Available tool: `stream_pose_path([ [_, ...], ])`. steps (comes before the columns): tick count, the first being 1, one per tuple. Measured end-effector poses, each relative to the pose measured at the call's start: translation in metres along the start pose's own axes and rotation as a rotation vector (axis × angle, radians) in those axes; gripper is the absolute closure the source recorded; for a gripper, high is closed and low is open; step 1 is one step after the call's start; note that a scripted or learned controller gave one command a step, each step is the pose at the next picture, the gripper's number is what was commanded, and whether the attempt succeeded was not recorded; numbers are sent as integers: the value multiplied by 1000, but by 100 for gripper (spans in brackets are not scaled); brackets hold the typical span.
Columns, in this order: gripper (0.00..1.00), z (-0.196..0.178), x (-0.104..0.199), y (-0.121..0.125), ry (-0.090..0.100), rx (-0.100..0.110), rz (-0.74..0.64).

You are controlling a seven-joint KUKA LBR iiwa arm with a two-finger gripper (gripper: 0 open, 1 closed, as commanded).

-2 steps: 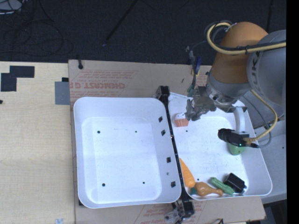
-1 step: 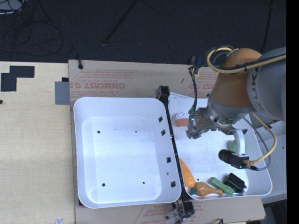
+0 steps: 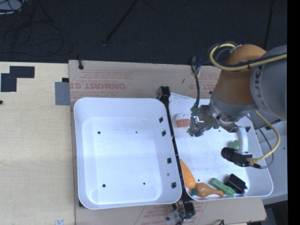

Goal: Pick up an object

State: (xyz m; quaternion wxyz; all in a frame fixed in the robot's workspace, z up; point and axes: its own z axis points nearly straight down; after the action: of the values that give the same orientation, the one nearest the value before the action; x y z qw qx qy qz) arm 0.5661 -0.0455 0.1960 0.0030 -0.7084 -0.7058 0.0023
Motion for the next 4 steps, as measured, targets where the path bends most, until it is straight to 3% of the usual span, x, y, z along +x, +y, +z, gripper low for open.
stream_pose_path([
  [1, 100, 10, 85, 13, 2, -5, -12],
  [2, 100, -13, 148, 16, 0, -6, -10],
  [3, 100, 114, 180, 79, -1, -7, -10],
  [4, 100, -36, 192, 79, 2, -18, -7],
])
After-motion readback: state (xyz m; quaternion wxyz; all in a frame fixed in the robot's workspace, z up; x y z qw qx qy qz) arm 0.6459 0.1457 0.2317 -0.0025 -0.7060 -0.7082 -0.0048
